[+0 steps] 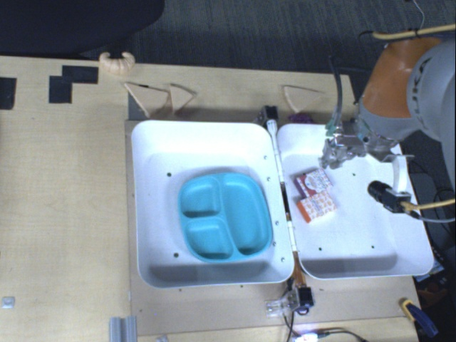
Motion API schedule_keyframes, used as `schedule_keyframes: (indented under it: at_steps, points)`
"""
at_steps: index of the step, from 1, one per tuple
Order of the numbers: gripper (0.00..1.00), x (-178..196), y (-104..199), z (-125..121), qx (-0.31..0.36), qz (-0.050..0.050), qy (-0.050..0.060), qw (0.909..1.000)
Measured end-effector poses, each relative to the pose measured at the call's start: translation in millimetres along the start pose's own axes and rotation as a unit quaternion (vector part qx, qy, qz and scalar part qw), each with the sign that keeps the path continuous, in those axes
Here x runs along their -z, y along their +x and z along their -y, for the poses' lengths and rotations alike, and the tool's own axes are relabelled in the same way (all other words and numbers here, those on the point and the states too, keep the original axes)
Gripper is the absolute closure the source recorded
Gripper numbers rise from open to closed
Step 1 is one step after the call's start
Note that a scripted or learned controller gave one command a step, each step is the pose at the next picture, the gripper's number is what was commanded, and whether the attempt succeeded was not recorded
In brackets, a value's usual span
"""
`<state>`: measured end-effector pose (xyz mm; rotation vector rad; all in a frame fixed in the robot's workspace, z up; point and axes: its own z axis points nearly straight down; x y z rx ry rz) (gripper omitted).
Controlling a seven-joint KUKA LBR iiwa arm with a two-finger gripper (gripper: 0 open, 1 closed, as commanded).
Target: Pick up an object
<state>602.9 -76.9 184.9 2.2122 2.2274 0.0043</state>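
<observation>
Two shallow white bins sit side by side on the wooden bench. The left bin (153, 191) holds a blue divided plate (224, 214) with three compartments, lying near the bin's middle and toward its right wall. The right bin (370, 241) holds two small packets with red-and-white print, touching each other in its left half: the farther packet (314, 182) and the nearer packet (318, 206). Room lies open on the right bin's floor to the near side and right of the packets; in the left bin the plate leaves a bare band along the left and far walls. The grey arm (420, 84) reaches in from the right over the far part of the right bin, its gripper (336, 152) pointing down just beyond the farther packet. Whether the claw is spread or closed cannot be told, and nothing shows between its fingers.
</observation>
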Motion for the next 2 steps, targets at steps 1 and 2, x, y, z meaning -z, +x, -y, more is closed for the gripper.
schedule_keyframes:
  at_steps: [1,2]
  points:
    - [1.00,0.1,22.2,-28.8,0.000,0.000,0.000,1.0000]
    - [1.00,20.3,63.8,-53.6,0.000,-0.001,0.000,1.0000]
